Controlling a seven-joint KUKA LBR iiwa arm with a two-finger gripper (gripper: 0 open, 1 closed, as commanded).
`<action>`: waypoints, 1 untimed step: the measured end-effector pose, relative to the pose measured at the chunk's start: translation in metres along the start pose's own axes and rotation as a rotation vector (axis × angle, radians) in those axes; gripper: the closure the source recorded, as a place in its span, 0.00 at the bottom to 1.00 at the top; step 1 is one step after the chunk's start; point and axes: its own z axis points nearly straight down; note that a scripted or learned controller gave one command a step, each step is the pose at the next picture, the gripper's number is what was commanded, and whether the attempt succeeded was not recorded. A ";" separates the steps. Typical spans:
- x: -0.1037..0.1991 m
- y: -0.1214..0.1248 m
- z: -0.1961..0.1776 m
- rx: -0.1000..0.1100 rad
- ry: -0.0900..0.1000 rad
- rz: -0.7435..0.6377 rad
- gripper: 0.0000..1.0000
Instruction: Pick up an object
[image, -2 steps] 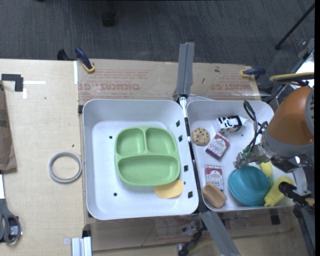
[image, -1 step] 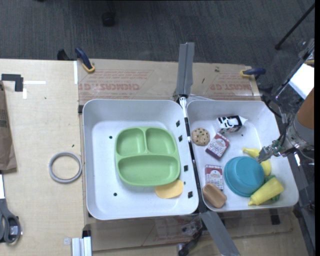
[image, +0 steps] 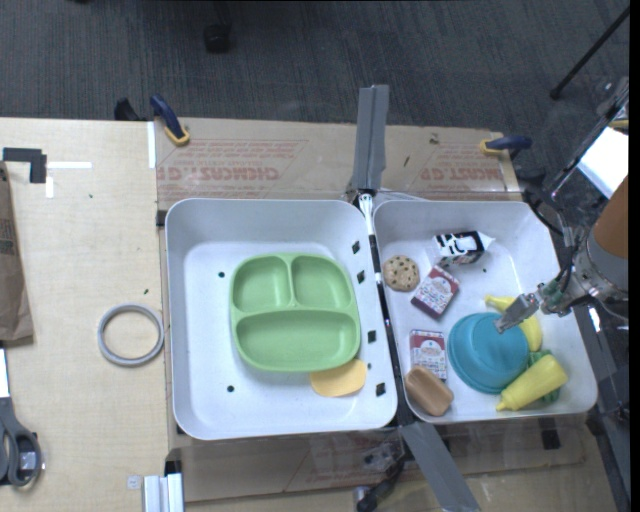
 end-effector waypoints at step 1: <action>0.029 0.059 0.076 0.001 0.001 -0.267 0.00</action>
